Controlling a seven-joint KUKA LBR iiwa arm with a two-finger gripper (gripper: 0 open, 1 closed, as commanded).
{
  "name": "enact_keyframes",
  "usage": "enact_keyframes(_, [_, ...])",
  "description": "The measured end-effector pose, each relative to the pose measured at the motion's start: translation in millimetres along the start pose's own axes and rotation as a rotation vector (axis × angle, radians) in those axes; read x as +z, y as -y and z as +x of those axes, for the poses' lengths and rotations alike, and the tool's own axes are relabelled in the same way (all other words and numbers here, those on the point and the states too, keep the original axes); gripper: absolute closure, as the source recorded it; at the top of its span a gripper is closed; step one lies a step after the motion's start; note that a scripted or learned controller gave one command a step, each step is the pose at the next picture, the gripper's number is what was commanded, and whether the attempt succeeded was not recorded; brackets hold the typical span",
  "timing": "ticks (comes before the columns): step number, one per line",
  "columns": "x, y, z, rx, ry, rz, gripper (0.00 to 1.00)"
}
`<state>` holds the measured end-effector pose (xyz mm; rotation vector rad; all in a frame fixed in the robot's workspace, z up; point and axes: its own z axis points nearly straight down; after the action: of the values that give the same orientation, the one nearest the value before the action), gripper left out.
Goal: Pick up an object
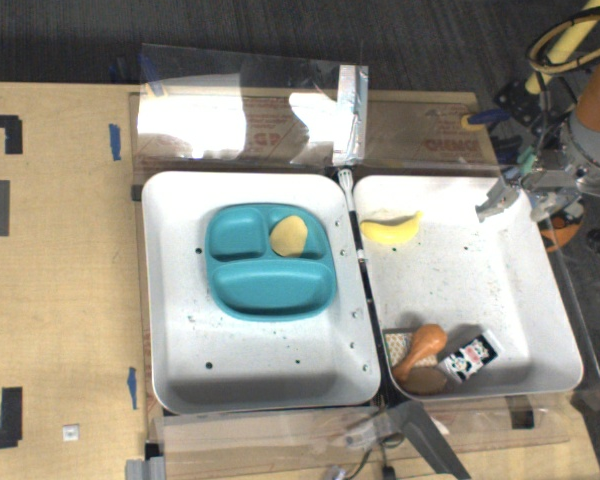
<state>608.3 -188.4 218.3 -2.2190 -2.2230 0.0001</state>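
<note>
the gripper, its state impossible to tell, hovers at the right bin's upper right edge, with the banana lying toward nine o'clock from it, long axis roughly left to right.

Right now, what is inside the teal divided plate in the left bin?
The teal plate holds one yellow-tan round food item in its upper right compartment. The other two compartments show bare teal. Whatever lies under the plate is covered.
</note>
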Motion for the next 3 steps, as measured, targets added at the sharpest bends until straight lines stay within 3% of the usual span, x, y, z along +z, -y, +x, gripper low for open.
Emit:
enact_keyframes(1, [-21.9, 14.1, -15.9, -0.107, 0.003, -0.004, 0.00])
enact_keyframes(2, [122.4, 57.4, -25.8, -0.296, -0.008, -0.006, 0.00])
enact_keyframes(3, [130.6, 28.9, 58.0, -0.210, 0.000, -0.009, 0.00])
